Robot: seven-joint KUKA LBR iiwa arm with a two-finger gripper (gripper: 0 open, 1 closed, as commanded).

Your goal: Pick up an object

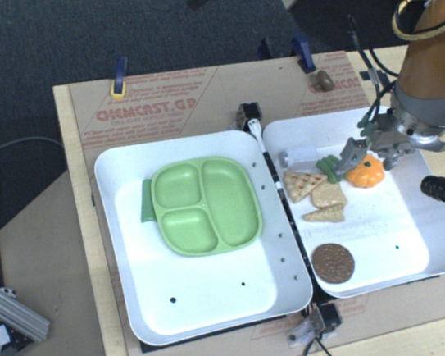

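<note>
My claw (365,153) hangs over the right bin (434,262), low above a small orange pumpkin-like toy (365,174); whether its tips are spread or closed, I cannot tell. The orange toy sits in the upper middle of that bin, with a green piece (329,168) just to its left and three tan, cracker-like pieces (316,194) beside that, near the bin's left wall. A round brown cookie (333,263) lies apart from them, toward the front. In the left bin (141,301) rests a light green divided plate (206,205) with three compartments. Both bins sit side by side on a tan board (170,102) printed with red lettering, clamped at its far edge by a yellow clip (118,84) and a blue clip (301,52). Dark carpet (60,31) lies beyond the bench.
</note>
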